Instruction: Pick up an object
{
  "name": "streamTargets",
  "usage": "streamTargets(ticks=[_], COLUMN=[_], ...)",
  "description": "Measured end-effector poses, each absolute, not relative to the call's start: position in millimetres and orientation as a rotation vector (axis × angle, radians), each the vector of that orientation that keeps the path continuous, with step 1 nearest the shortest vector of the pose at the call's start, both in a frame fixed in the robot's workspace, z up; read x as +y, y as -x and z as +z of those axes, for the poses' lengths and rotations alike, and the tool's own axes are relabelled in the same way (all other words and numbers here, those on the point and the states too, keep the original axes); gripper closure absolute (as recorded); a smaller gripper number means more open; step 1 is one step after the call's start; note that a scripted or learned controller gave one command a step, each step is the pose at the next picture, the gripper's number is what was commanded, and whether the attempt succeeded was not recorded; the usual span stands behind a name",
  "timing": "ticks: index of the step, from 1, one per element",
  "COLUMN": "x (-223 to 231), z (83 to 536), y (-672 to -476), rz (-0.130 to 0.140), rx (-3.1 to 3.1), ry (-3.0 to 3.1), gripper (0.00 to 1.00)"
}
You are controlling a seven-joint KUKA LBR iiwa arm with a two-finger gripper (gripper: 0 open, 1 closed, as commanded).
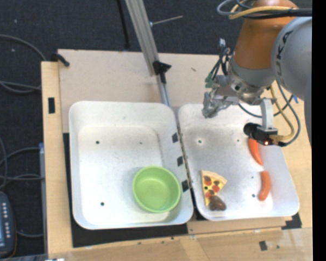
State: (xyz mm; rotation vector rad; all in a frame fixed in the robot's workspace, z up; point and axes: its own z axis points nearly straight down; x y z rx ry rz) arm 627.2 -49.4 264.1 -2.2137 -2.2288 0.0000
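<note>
Reaching in from the right over the far edge of the right bin [293, 200], with the gripper [211, 109] hanging above the bin's far-left corner, just right of the seam between the two bins. Showing fingers [208, 111] too dark and small to read: cannot tell whether apart or together, and seeing nothing between them. Lying in the right bin, well apart from the gripper: a pizza slice [212, 185] near the left wall toward the near side, touching a dark brown lump [217, 203] just nearer; an orange carrot-like piece [255, 151] by the right wall, its far end partly covered by a black fitting on the arm; an orange-red sausage-like piece [264, 185] nearer along that same wall. Sitting upright in the left bin [98, 118], at its near-right corner, a green bowl [156, 188]. Resting both bins side by side on a tan worktop [108, 72], with a slanted metal rail [144, 29] crossing the far side.
</note>
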Motion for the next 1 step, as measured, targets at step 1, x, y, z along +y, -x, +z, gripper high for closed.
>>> streamTargets(ticks=[1], x=[3.6], z=[269.7], y=[-633.8], rz=[-0.004], rx=[-2.231], ry=[2.214], gripper=[1.0])
